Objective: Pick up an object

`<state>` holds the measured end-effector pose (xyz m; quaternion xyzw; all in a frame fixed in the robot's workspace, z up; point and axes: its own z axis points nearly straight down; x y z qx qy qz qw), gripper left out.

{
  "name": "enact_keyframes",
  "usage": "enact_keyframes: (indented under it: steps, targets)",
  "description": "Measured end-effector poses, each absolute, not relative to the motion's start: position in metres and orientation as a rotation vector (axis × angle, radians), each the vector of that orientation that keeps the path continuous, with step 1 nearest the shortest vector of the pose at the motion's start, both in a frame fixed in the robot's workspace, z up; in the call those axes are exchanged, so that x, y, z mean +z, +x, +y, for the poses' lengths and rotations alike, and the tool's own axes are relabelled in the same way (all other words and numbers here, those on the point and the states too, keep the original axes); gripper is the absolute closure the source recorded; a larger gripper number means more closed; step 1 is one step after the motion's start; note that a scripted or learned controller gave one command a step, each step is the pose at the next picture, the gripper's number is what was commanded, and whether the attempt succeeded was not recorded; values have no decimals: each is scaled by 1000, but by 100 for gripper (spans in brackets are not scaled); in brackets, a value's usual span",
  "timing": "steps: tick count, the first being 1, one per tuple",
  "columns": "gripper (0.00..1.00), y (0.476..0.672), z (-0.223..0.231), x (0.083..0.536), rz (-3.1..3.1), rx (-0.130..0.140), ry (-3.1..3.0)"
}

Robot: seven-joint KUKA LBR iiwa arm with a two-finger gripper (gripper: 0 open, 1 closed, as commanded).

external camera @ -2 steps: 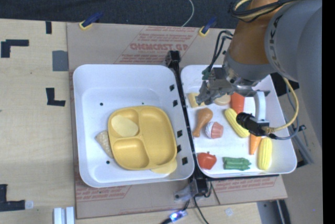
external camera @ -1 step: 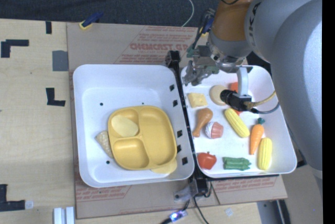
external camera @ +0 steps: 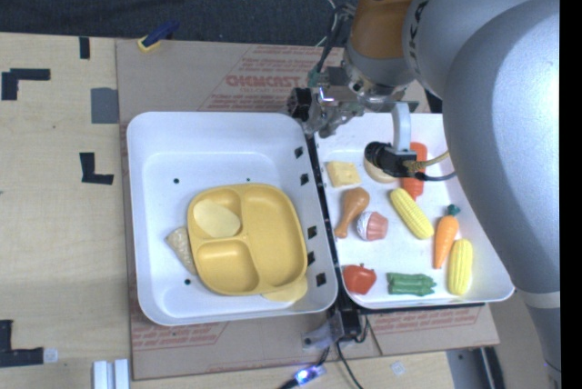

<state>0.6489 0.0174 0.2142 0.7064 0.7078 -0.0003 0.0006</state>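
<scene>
The two-finger gripper (external camera: 316, 113) hangs over the far end of the wall shared by the two bins; whether it is released or clenched cannot be told. Near it, in the right shallow white bin (external camera: 391, 256), lie a yellow toy cheese wedge (external camera: 343, 173), a brown plastic drumstick (external camera: 350, 207) and a yellow toy corn cob (external camera: 411, 214). A yellow compartment plate (external camera: 247, 238) sits in the left shallow white bin (external camera: 147, 134).

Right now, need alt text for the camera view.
The arm's gripper hangs over the far end of the divide between two white bins. The left bin holds a yellow divided tray; the right bin holds toy food, including a drumstick, a carrot and two corn cobs.
</scene>
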Motion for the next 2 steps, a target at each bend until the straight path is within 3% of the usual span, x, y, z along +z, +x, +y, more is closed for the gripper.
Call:
enact_keyframes:
  steps: [1,2]
  targets:
    - [100,652,21,228,2222,-1,2220]
    - [100,638,16,233,2221,-3,2222]
